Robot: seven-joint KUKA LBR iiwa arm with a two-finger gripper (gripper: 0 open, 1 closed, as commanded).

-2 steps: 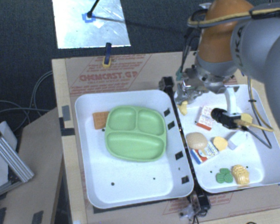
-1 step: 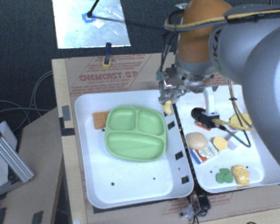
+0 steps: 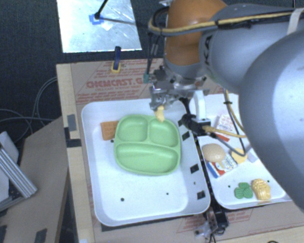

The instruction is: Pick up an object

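My gripper (image 3: 160, 108) hangs over the far right corner of a green divided plate (image 3: 146, 144), which lies in the left bin (image 3: 103, 203). A small pale yellow object (image 3: 160, 114) sticks out below the fingers, pinched between them and held just above the plate's upper right compartment. The grey arm and its orange band fill the upper right of the view and hide part of the right bin.
A flat orange-brown piece (image 3: 108, 130) lies left of the plate. The right bin (image 3: 256, 202) holds a beige egg-shaped item (image 3: 212, 151), a green toy (image 3: 243, 190), a yellow corn piece (image 3: 261, 189) and a printed packet (image 3: 224, 123).
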